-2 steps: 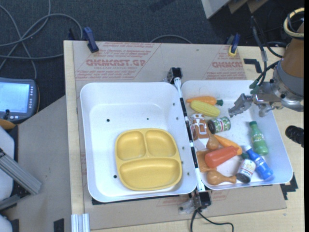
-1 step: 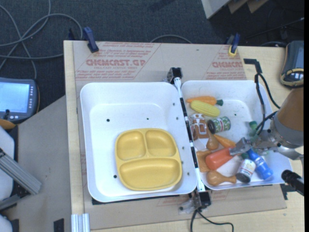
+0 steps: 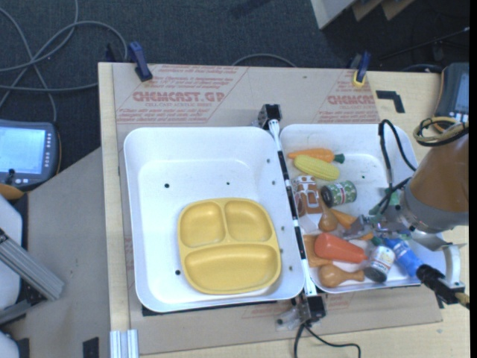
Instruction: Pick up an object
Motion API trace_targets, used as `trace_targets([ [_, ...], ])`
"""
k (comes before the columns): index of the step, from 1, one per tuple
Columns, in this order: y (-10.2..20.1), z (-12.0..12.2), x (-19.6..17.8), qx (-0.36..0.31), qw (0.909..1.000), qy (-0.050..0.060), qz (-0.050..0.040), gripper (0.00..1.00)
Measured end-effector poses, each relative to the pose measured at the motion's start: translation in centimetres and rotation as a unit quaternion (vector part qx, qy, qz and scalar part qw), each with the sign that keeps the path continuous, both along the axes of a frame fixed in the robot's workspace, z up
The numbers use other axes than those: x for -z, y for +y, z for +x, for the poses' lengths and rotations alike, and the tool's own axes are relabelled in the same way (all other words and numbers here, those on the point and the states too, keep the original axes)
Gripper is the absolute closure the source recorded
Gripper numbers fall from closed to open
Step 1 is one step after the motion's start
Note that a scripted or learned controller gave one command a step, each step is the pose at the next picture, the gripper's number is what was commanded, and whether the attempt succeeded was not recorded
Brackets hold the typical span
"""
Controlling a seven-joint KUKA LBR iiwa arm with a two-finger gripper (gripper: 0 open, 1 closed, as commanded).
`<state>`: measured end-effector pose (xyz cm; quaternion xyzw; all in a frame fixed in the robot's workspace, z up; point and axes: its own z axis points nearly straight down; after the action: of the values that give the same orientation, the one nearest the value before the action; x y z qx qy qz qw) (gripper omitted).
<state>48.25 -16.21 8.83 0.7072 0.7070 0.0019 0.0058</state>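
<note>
The right bin [image 3: 365, 142] holds a heap of toy food. An orange carrot [image 3: 313, 154] and a yellow corn cob [image 3: 317, 169] lie at the back. A green can [image 3: 340, 194] rests on its side beside a brown box [image 3: 305, 193]. Toward the front lie a red-orange pepper [image 3: 339, 247], a brown pear shape [image 3: 334, 275], a small white-labelled bottle [image 3: 381, 262] and a blue piece [image 3: 407, 256]. My gripper [image 3: 370, 226] is low in the right half of this bin, just above the pepper and the bottle. The grey wrist and orange band [image 3: 446, 181] rise behind it.
The left bin [image 3: 149, 170] bears a yellow divided plate [image 3: 227, 245]. A black clip [image 3: 270, 114] sits at the back of the seam between the bins. Cables [image 3: 387, 144] hang over the right bin's far corner. Blue clamps [image 3: 139, 60] hold the board's back edge.
</note>
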Motion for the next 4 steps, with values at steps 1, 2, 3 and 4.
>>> trace_targets([
  [1,5.4,3.4,0.3,-0.003,1.0,0.003,0.002,0.0],
  [2,4.7,0.3,0.4,0.001,1.0,0.007,0.0036,0.0],
  [3,1.9,9.4,0.3,-0.001,1.0,0.001,0.0005,0.0],
  [4,5.8,6.7,0.4,-0.001,1.0,0.008,0.0041,0.0],
])
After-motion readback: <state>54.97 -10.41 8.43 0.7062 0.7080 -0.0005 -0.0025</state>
